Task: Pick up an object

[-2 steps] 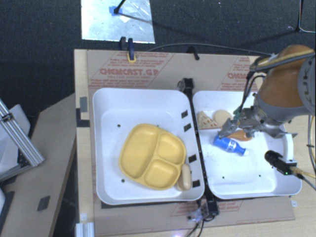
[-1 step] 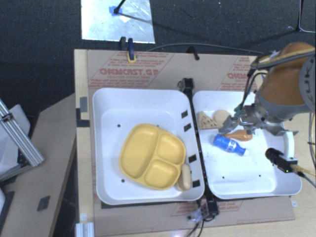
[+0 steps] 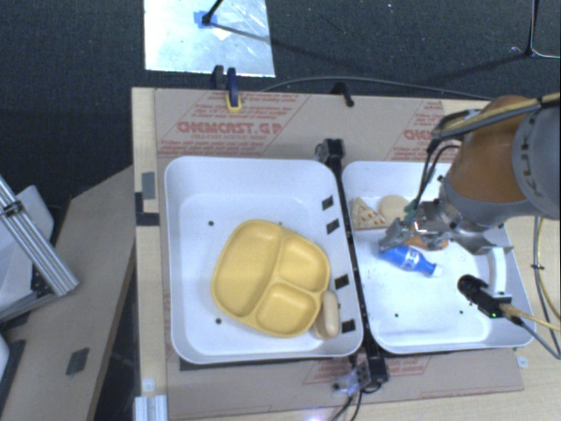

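The gripper (image 3: 412,231) hangs low in the right bin (image 3: 438,323), and I cannot tell if it has hold of anything. Its metal tip is small and partly hidden under the grey arm (image 3: 500,169).

Closest to it is the blue bottle (image 3: 408,260). The bottle lies on its side just under the tip, so near that they may be touching. It looks like smooth, shiny plastic, round like a tube, so it could roll or slip if squeezed badly. I think this is the thing the arm is going for, because the tip sits right above it.

A little way off, on the side away from the arm, lie a tan wedge (image 3: 366,214) and a pale round thing (image 3: 394,206). The wedge has flat sides and a point, like a slice of toy food. The round one is smooth like an egg. They rest by the bin's far wall.

Much farther, past the wall between the two bins, is the left bin (image 3: 188,235). In it sits a yellow tray (image 3: 270,276) with three shallow hollows and soft rounded edges. It looks like hard plastic. A small beige oval piece (image 3: 329,315) leans against the tray's corner. Both bins are white, shallow and smooth, so things inside slide around easily.
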`<move>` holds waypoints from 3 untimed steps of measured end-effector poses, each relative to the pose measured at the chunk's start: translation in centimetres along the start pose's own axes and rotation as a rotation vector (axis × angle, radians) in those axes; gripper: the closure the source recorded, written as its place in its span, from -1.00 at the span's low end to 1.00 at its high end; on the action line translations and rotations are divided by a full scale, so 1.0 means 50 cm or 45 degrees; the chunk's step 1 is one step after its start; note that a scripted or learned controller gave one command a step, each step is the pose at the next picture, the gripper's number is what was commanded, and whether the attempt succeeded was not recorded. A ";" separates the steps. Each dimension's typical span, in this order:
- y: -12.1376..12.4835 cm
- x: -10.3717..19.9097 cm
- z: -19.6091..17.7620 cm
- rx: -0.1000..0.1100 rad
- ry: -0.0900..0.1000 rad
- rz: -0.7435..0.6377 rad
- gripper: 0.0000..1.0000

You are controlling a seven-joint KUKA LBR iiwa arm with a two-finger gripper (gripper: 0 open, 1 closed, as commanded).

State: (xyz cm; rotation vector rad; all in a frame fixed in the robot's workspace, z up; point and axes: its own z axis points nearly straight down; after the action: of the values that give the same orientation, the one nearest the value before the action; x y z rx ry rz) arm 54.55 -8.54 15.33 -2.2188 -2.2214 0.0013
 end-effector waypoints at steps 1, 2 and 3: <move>-0.005 -0.007 0.123 0.000 -0.001 0.000 -1.00; -0.004 -0.007 0.138 -0.003 0.000 0.000 -1.00; -0.003 -0.007 0.116 -0.006 -0.001 0.000 1.00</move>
State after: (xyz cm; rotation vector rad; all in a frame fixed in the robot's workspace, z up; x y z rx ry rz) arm 54.40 -8.89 9.53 -2.2213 -2.2242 -0.0027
